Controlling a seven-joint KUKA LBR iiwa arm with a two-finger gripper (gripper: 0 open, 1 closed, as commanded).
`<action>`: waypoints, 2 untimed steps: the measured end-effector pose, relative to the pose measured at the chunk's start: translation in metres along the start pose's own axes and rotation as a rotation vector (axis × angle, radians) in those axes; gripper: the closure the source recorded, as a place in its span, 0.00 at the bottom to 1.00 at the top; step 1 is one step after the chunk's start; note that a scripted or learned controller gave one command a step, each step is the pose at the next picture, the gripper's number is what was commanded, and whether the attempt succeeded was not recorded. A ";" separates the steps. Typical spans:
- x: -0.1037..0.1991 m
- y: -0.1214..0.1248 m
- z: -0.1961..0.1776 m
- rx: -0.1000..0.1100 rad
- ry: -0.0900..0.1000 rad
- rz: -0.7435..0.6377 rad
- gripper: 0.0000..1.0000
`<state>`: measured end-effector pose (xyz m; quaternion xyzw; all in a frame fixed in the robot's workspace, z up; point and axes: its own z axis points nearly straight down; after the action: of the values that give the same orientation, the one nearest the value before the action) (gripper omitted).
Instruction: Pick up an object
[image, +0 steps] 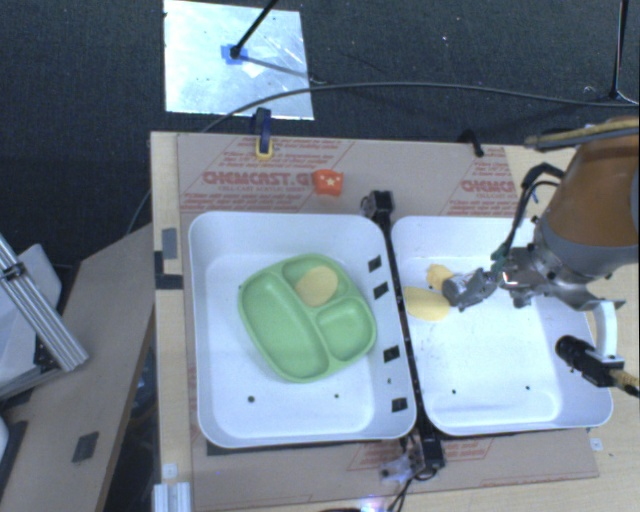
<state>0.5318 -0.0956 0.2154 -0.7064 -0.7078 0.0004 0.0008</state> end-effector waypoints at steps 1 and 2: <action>0.008 -0.006 0.055 0.001 0.000 0.001 0.00; 0.010 -0.009 0.098 0.001 0.001 0.001 0.00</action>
<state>0.5227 -0.0852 0.1179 -0.7068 -0.7074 0.0006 0.0015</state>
